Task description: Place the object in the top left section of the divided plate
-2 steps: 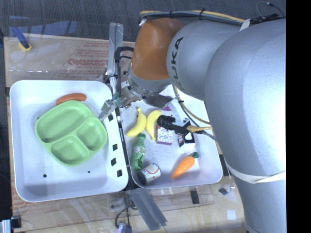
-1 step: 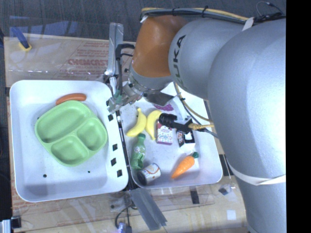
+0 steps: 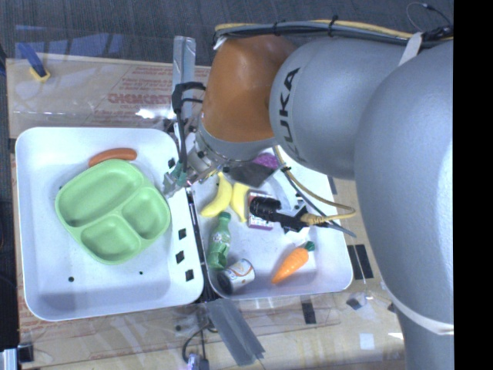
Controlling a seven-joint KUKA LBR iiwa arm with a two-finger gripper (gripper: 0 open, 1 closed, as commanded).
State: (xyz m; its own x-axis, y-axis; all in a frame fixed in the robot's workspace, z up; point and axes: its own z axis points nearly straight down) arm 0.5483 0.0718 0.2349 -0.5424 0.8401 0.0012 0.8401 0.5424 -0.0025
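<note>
Green plate (image 3: 113, 213) lies in the left bin (image 3: 35, 284) with all three sections bare, so the placing is not yet done; which object is meant cannot be told; a sausage (image 3: 112, 156) lies just beside the plate, while banana (image 3: 219, 197), bottle (image 3: 219, 240) and carrot (image 3: 293, 262) lie in the right bin (image 3: 333, 282); the gripper (image 3: 177, 177) hangs over the divide between bins, its grasp impossible to read; next comes a sure pick, then a carry to the top left section.

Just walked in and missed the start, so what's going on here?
A KUKA arm reaches in over the right bin, which holds a banana, green bottle, carrot and can. The green divided plate sits in the left bin with nothing in it, a sausage beside it.
</note>
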